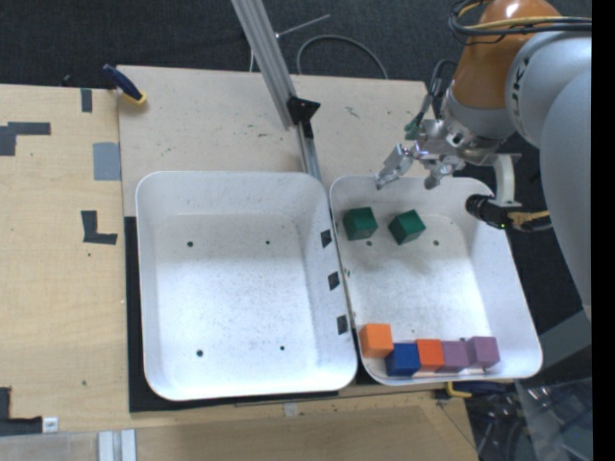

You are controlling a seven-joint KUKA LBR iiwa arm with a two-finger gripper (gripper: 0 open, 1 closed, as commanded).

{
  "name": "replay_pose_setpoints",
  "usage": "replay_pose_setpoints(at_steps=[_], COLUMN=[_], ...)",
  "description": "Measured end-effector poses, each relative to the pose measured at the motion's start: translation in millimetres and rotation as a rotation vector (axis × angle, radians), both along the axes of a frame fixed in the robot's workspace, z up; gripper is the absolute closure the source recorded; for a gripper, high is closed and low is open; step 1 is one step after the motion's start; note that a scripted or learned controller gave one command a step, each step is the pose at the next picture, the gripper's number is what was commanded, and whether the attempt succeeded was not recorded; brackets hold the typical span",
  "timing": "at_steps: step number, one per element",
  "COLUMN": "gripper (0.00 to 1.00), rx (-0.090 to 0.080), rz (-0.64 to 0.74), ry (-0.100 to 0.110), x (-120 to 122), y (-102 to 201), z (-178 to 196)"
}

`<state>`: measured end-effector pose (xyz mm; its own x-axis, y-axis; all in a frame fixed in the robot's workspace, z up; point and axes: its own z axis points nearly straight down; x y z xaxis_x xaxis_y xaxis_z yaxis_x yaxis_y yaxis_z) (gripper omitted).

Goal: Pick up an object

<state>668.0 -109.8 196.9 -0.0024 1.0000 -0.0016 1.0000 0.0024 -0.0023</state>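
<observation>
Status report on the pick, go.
Gripper jaws open, holding nothing, above right bin's far rim. Two green cubes just below it. Nothing in the way.

Two bins side by side on the tabletop (192,123). Left bin (154,257) at frame centre-left. Right bin (500,286) touching it on the right. In the right bin: two blocks (360,223) (407,226) near its upper edge, just apart; five blocks (430,352) in a touching row along its lower edge. The hand (411,171) hangs over the right bin's upper rim.
</observation>
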Motion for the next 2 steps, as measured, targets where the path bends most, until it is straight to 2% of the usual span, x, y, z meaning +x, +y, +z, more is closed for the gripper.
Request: replay_pose_setpoints(at_steps=[1, 2], gripper=[0.00, 0.00], rx=[-0.002, 0.003], rz=[-0.011, 0.004], ry=[0.003, -0.001], x=[-84.4, -62.2], y=[-72.7, -21.9], z=[-0.3, -0.8])
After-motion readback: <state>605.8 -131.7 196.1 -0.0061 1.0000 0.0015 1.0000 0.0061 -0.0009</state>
